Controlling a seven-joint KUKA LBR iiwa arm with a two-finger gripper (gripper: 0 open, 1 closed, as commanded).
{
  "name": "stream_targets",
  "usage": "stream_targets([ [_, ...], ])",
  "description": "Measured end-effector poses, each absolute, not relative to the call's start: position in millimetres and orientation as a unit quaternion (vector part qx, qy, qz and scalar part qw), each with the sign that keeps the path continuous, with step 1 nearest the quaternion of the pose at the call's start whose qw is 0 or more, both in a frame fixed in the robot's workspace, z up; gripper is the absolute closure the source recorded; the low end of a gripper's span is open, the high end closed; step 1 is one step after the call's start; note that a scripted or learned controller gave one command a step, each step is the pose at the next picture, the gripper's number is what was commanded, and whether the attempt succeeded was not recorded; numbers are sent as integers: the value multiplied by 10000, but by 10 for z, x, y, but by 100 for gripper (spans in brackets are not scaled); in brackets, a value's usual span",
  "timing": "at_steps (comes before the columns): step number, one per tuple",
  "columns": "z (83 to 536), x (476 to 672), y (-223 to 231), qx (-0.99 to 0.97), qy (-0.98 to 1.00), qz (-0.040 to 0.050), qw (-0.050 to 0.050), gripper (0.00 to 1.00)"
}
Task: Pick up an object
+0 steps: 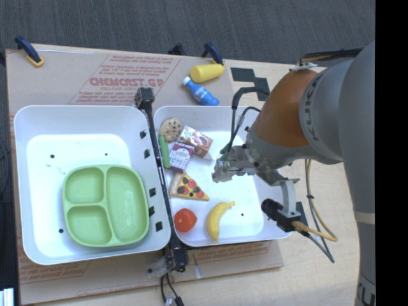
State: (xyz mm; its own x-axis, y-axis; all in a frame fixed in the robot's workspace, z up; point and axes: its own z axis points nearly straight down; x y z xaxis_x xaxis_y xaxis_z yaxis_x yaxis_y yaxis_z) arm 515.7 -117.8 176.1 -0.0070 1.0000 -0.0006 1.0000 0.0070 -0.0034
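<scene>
Yellow banana (217, 218) lay low in the right bin (252, 233) beside a tomato (185, 220); above, we saw a pizza slice (188, 188). Gripper (224, 169) hovered mid-bin, its grasp impossible to tell.

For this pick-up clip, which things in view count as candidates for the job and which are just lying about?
In play, in the right bin under the gripper:
banana
tomato
pizza slice
cookie
snack packets

Lying about:
green divided plate in the left bin
yellow bottle and blue bottle on the cardboard behind the bins
</scene>
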Motion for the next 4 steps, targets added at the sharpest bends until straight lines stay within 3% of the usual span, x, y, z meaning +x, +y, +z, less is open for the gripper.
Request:
stream_targets([
  [1, 1762, 5158, -1178, -7046, -7096, 13, 9, 0],
  [2, 911, 4886, -1176, -7043, -7099, 13, 21, 0],
  [3, 1013, 4895, -1176, -7020, -7122, 17, 21, 100],
  [4, 1013, 4895, -1176, -7020, -7121, 17, 20, 0],
])
